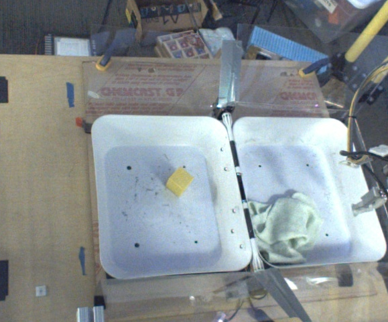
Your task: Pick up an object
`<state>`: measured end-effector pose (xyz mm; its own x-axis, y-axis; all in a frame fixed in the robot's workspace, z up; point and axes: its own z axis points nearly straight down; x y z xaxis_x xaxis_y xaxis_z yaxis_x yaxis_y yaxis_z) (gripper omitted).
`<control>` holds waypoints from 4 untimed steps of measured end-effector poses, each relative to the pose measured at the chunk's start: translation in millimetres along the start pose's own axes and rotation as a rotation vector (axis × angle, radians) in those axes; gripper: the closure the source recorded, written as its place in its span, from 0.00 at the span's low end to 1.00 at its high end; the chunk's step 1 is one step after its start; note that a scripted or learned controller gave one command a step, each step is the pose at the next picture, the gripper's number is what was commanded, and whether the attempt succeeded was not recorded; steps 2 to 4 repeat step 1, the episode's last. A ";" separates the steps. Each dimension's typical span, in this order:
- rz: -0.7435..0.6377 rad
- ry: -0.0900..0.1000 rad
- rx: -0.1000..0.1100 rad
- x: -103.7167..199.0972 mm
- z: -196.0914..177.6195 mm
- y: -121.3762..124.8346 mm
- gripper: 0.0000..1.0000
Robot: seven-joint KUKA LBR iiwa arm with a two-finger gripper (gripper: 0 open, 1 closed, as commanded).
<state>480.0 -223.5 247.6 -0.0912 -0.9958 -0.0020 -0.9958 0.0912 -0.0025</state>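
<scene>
Nearest the front, a crumpled pale green cloth (286,225) lies in the right bin (294,123), pressed into its front-left corner against the wall shared with the left bin (157,121), leaving the right bin's far and right floor bare. Further back, a small yellow block (179,182) sits tilted near the middle of the left bin, well apart from every wall with bare floor all round. Beyond both far rims lies a board with red lettering (147,86).
</scene>
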 end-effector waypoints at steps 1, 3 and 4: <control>-0.126 -0.005 0.001 -4.9 152.0 0.1 0.00; -0.126 -0.005 0.001 -4.9 152.0 0.1 0.00; -0.126 -0.005 0.001 -4.9 152.0 0.1 0.00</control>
